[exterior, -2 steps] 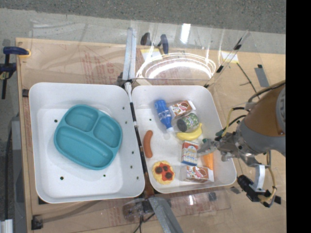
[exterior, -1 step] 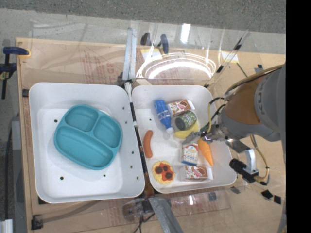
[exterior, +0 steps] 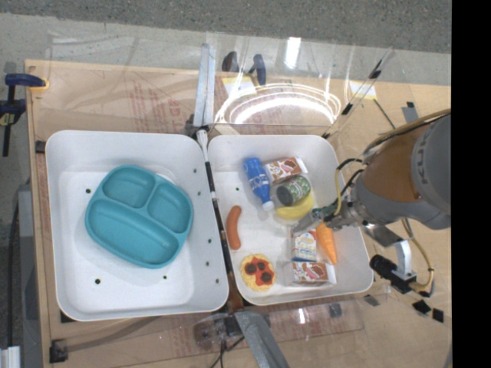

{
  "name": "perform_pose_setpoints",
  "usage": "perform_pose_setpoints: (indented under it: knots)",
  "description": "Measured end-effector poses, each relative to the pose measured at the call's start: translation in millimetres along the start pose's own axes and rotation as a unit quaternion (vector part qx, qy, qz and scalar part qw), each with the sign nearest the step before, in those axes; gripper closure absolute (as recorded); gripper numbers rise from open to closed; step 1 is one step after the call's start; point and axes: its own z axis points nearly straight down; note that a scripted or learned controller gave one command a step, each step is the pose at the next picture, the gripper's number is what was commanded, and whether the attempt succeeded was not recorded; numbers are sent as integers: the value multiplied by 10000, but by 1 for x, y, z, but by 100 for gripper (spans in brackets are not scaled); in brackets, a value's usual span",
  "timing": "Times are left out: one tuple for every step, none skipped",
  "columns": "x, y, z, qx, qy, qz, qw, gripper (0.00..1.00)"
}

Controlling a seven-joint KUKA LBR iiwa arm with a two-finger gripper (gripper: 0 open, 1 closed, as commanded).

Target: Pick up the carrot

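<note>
The carrot [exterior: 327, 244] is a short orange cone at the right side of the right bin [exterior: 349, 278], thick end up, thin end pointing to the near edge. It overlaps a snack packet [exterior: 304, 244] to its left. My gripper [exterior: 317, 221] comes in from the right and sits right at the carrot's thick end, beside the banana [exterior: 294, 209]. The wrist hides where gripper and carrot meet, so I cannot tell whether they touch.
The right bin also holds a blue bottle [exterior: 257, 179], a dark can [exterior: 293, 191], a packet [exterior: 281, 166] at the back, a red sausage [exterior: 234, 227], a toy pizza [exterior: 258, 271] and another packet [exterior: 309, 273]. A teal divided plate [exterior: 138, 215] lies in the left bin [exterior: 69, 282].
</note>
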Motion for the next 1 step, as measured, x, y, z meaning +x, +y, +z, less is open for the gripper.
perform_pose_setpoints:
  knots:
    - [1, -4, -2, 14, 9, 306, 9995, 0]
